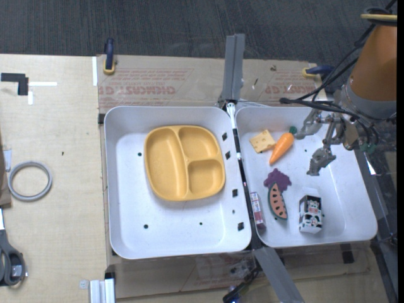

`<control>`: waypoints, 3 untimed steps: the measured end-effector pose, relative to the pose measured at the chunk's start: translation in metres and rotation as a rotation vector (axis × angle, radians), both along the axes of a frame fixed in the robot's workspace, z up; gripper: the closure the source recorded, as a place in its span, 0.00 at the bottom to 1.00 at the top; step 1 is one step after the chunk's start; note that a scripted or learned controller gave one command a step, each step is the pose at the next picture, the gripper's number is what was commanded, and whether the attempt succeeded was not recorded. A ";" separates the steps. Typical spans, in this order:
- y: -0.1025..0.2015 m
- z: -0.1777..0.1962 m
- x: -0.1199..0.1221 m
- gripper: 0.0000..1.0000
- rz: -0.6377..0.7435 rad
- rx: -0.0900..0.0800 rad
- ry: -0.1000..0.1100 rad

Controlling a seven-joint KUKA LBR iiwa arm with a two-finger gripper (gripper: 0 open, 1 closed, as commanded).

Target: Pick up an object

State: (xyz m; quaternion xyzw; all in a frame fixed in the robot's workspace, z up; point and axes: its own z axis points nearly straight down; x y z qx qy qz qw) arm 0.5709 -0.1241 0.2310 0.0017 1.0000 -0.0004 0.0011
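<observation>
The right bin (353,226) holds a yellow cheese wedge (261,141), an orange carrot (281,148), a purple toy (276,179), a watermelon slice (278,202) and a small cow-patterned milk carton (310,214). A thin red-and-white stick (255,206) lies along that bin's left wall. My gripper (313,145) hangs over the right bin's upper middle, right of the carrot and above the carton. It is open, with nothing between its fingers (318,161). The left bin (126,219) contains a yellow divided plate (185,161).
A metal divider (234,68) runs between the bins at the back. On the bench to the left lie a grey tape ring (28,180) and scissors (9,267). Cables and the arm's orange band (379,62) crowd the upper right.
</observation>
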 end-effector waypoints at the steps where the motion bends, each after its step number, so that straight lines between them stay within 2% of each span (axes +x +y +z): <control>1: -0.025 -0.139 0.002 0.00 -0.389 0.001 -0.001; 2: -0.024 -0.129 0.004 1.00 -0.385 -0.001 -0.004; 3: -0.024 -0.129 0.004 0.00 -0.385 -0.001 -0.004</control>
